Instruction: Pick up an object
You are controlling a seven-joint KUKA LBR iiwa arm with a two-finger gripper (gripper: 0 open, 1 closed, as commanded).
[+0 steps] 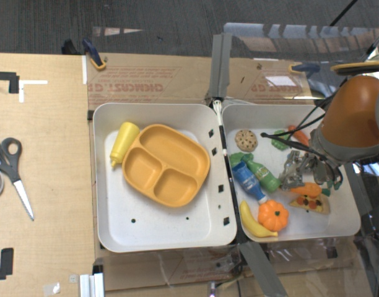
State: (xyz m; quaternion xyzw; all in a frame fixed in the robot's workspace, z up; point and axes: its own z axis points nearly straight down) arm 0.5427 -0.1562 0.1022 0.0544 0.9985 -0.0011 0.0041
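Near the right bin's (pixel 347 224) front rim, gripper (pixel 299 173) (grip state unclear) hovers beside pizza slice (pixel 311 198).

Both bins (pixel 109 215) look like smooth matt white plastic. The divided orange tray (pixel 166 164) is smooth, faintly glossy plastic. The bench (pixel 41 166) shows pale matt wood grain; the scissors (pixel 15 173) have bright metal blades.

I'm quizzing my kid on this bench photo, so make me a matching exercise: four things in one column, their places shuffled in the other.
Things:
1. tray
2. scissors
3. pumpkin
4. cookie

Places:
A. right bin, near front edge, beside the banana
B. bench, left of both bins
C. right bin, back left corner
D. left bin, next to the yellow bottle

Pairs: 1-D, 2-B, 3-A, 4-C
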